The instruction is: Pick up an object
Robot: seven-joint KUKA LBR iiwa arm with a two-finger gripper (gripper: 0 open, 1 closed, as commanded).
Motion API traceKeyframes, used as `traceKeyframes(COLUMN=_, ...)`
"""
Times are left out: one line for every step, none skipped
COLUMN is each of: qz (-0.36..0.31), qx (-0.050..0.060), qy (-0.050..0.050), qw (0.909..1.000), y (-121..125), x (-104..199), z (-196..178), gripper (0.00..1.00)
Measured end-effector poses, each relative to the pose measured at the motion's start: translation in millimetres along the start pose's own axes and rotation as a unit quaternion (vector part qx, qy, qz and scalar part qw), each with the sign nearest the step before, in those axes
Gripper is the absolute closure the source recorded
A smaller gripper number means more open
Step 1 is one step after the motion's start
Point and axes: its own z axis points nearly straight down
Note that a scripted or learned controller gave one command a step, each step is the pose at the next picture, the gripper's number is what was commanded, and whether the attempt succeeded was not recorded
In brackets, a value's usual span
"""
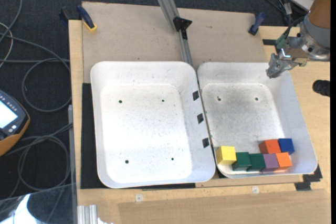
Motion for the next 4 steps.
traceKeyframes(qz=-0.002, qx=0.005, qy=0.003, qw=1.0000, y=-14, x=58, z=9, gripper=1.00)
traceKeyframes(qz=-0.002, qx=0.005, qy=0.002, qw=1.0000, y=-25, x=104, z=2, gripper=1.00)
traceKeyframes(qz=-0.002, qx=0.006, qy=0.003, qw=1.0000, y=-42, x=157, z=15, gripper=1.00)
traceKeyframes(qz=-0.002, qx=0.006, qy=0.002, qw=1.0000, y=-62, x=212, z=24, gripper=1.00)
